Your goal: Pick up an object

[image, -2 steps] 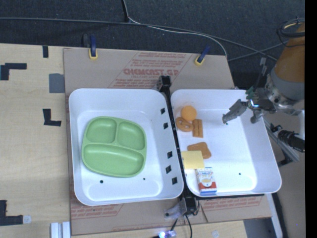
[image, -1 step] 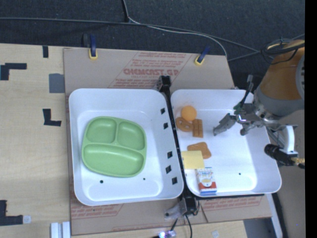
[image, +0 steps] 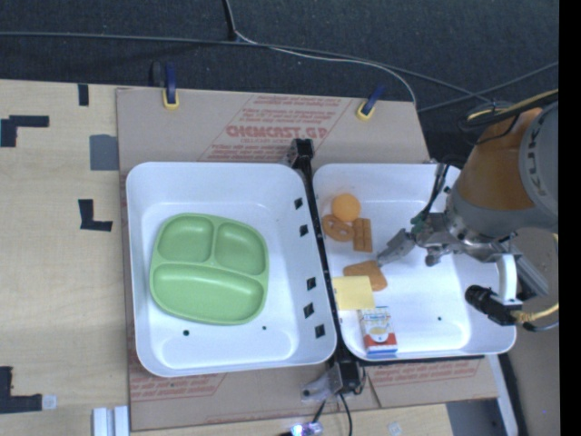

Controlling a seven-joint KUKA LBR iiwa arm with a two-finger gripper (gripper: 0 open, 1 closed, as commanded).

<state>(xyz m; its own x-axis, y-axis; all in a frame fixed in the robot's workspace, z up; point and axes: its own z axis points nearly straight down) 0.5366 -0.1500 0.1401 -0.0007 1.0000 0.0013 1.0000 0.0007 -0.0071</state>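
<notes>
KUKA arm [image: 504, 175] reaches in from the right over the right bin [image: 454, 330]. Its gripper [image: 392, 246] hangs low w/ the tip just beside the brown toast-like piece [image: 367, 273]. Can't tell if the gripper is wide, narrow or gripping anything; too small and blurred at the tip.

Pickable stuff is all bunched in the right bin's left half, near the divider: orange ball [image: 346, 207] at top, touching a pretzel-like ring [image: 339, 230] and a brown wafer bar [image: 362, 235]; below them the toast piece, a yellow cheese-like square [image: 353, 292], then a small red/white carton [image: 378, 329] near the front wall. Likely target = toast piece or wafer, since the tip aims there.

Left bin [image: 145, 189] has a green divided plate [image: 211, 267], prob. a drop spot, well apart from the gripper.

Risk: items crowd together, so a close could catch two or nudge them away.
</notes>
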